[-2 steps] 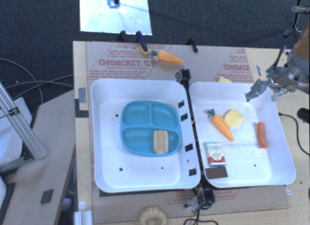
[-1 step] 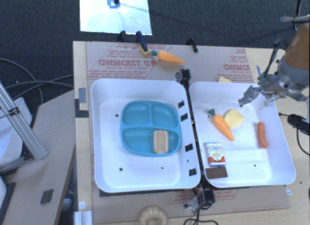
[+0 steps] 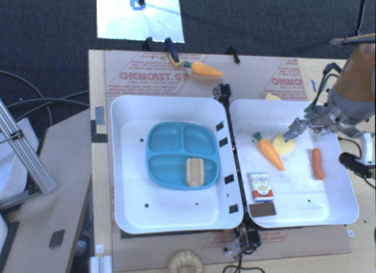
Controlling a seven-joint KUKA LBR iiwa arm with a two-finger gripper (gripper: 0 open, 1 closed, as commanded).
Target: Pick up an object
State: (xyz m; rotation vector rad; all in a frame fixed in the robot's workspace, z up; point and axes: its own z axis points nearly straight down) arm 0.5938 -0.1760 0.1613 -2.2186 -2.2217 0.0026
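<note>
Over the right bin, the gripper reaches for a yellow piece beside a carrot; I cannot tell the fingers' state. Next: descend and close.

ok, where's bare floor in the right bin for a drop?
Free: the right bin's near strip, right of the small carton and below the sausage. Crowded: the middle, where the carrot and yellow piece sit by the gripper.

Blue divided plate holds a bread piece.
</note>
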